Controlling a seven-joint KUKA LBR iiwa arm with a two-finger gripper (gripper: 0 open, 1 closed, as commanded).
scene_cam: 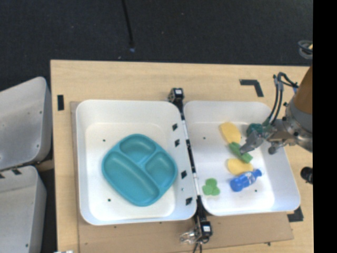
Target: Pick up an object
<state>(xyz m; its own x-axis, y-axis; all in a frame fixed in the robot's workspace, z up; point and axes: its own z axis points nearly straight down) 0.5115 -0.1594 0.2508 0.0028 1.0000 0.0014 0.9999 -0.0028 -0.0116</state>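
Note:
The right bin (274,194) holds several small objects. A yellow piece (230,132) lies toward the back, with a green piece (238,151) just in front of it. Nearer the front are a second yellow piece (238,166), a blue bottle (245,180) and a small green clover-shaped piece (210,187). My gripper (251,143) reaches in from the right and hangs low over the right end of the green piece, between the two yellow ones. Whether it touches the green piece is unclear.
The left bin (89,204) holds a teal divided plate (138,168). A divider with black clips (185,152) separates the bins. The arm's wrist and cables (295,115) stand over the right bin's right edge. The wooden bench (131,78) surrounds both bins.

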